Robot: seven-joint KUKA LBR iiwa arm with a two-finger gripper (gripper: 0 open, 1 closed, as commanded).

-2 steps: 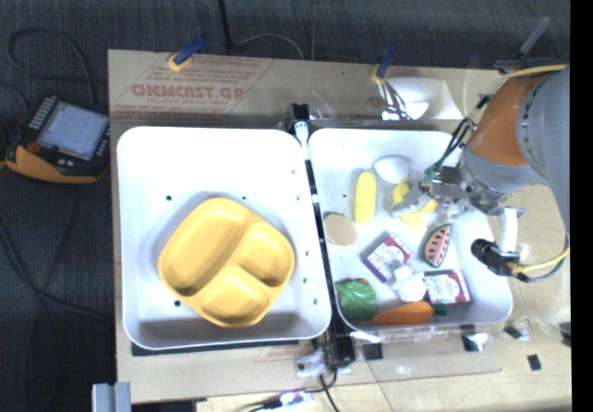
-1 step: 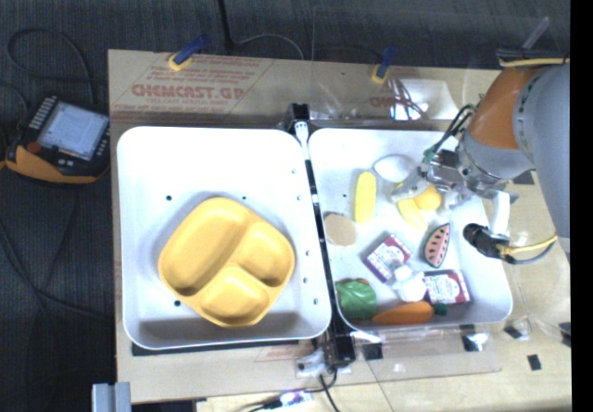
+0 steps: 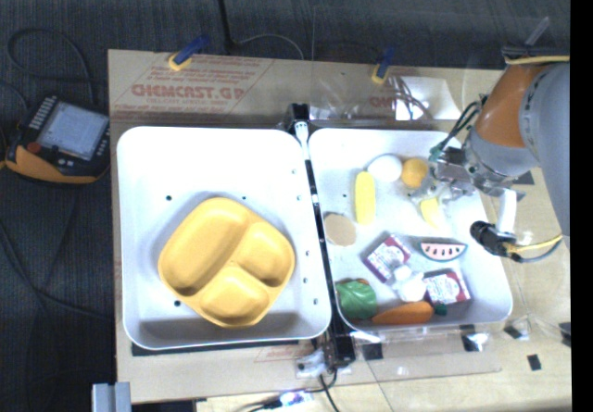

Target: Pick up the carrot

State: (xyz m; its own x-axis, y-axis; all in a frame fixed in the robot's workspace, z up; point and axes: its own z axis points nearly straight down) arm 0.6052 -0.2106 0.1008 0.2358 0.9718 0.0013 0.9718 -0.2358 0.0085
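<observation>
The carrot [image 3: 405, 314] is orange with a small green end and lies flat along the front wall of the right bin [image 3: 491, 304]. It sits between a green vegetable [image 3: 356, 296] and a purple packet [image 3: 446, 287]. My gripper [image 3: 447, 181] hangs over the bin's far right part, close to an orange ball [image 3: 414, 172] and a small yellow piece [image 3: 430, 209]. It is well away from the carrot and holds nothing that I can see.
The right bin also holds a white egg [image 3: 383, 166], a yellow corn cob [image 3: 365, 196], a beige disc [image 3: 340, 230], a second purple packet [image 3: 387, 257] and a watermelon slice [image 3: 441, 250]. A yellow divided dish [image 3: 227, 259] lies in the left bin [image 3: 148, 156].
</observation>
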